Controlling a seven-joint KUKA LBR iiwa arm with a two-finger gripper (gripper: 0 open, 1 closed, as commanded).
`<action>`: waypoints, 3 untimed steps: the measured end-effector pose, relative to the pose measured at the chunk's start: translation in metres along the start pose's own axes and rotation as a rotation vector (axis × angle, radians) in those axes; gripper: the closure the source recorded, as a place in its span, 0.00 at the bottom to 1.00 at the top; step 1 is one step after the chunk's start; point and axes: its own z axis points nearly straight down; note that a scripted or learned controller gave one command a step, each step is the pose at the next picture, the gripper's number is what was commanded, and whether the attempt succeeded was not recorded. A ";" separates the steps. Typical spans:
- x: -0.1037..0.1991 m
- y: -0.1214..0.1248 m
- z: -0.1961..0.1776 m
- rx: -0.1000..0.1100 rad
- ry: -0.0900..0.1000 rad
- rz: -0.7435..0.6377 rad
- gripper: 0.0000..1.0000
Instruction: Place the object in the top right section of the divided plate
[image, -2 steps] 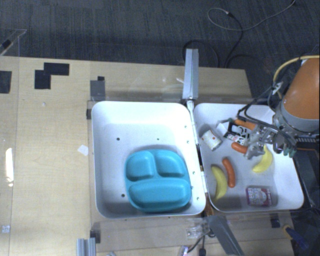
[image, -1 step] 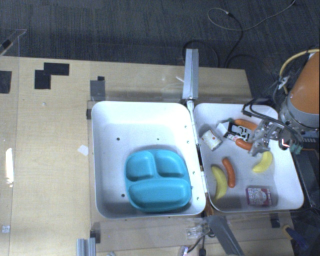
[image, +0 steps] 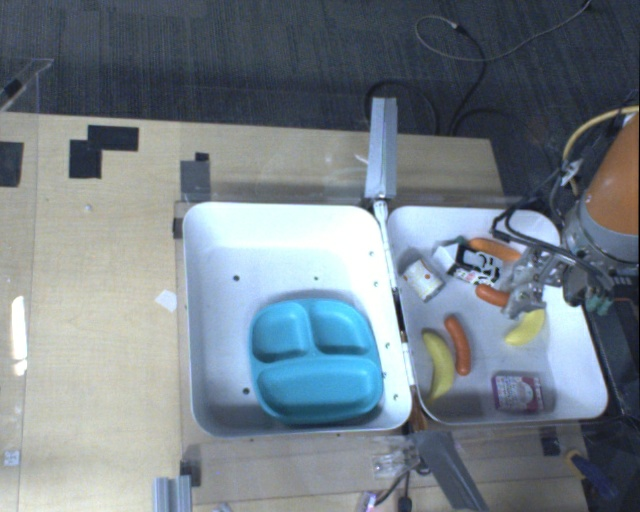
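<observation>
A blue divided plate (image: 315, 360) lies in the left bin (image: 220, 250), towards its front, with two small sections at its far side and one large section at its near side. The gripper (image: 527, 294) hangs over the right bin (image: 585, 385), right above a yellow lemon-like piece (image: 527, 329) and close to an orange carrot (image: 490, 294). I see nothing held in it. The arm's orange band (image: 615, 185) is at the right edge.
The right bin also holds a banana (image: 438, 364), a red-orange sausage (image: 459, 344), a second carrot (image: 492, 247), a black-and-white box (image: 472, 264), a white cylinder (image: 422, 279) and a purple packet (image: 517, 392). A metal post (image: 382, 150) stands between the bins.
</observation>
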 end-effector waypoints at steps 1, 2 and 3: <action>0.017 0.008 -0.014 0.000 0.001 -0.035 1.00; 0.036 -0.001 -0.020 0.000 0.001 -0.075 1.00; 0.043 0.003 0.009 -0.001 0.001 0.029 1.00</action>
